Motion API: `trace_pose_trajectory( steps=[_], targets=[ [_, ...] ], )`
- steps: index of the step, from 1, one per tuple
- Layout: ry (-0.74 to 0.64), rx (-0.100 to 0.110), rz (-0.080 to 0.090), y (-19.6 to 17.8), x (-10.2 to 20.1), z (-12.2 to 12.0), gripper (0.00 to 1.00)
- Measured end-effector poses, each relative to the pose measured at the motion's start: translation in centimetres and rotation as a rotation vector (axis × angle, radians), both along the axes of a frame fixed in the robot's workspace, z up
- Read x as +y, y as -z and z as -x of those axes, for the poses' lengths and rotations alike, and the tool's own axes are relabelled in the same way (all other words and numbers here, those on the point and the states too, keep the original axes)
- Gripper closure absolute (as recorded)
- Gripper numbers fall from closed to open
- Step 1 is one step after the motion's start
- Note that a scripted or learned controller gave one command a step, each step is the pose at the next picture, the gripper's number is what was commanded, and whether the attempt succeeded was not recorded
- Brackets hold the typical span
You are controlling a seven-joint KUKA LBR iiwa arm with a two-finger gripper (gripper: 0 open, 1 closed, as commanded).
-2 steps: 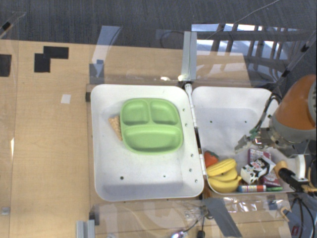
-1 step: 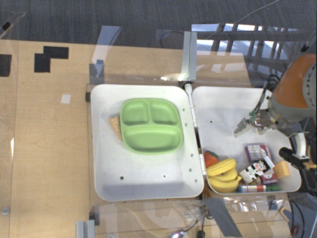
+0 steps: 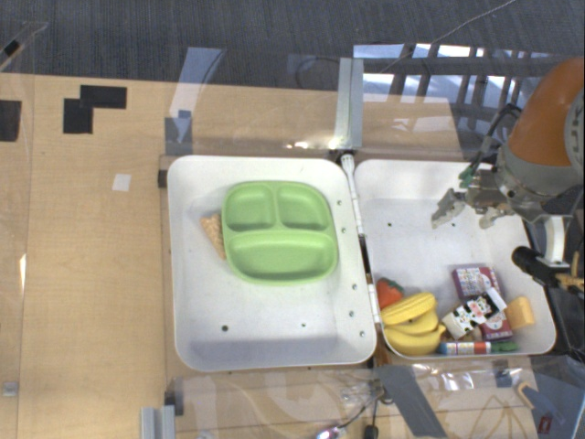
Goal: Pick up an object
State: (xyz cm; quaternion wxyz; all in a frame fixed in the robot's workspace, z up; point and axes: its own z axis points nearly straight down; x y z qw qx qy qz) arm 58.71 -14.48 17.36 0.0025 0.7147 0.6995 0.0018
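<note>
Camera view shows our two-finger gripper [image 3: 468, 208] hovering over the bare far half of the right white bin [image 3: 402, 195], jaws apart and empty — we judge the yellow plastic bananas [image 3: 411, 323] heaped near are reachable

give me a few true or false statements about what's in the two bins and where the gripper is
1. The green divided plate lies in the left bin. True.
2. The bananas lie in the left bin. False: they lie in the right bin, near its front.
3. The gripper holds a banana. False: nothing shows between its fingers.
4. The gripper hangs over the right bin's far part. True.
</note>
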Motion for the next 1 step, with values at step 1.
trace_pose_trajectory(
  steps=[1],
  targets=[
    [0.118,0.004,-0.001,5.95,-3.41,7.65,0.00]
  ],
)
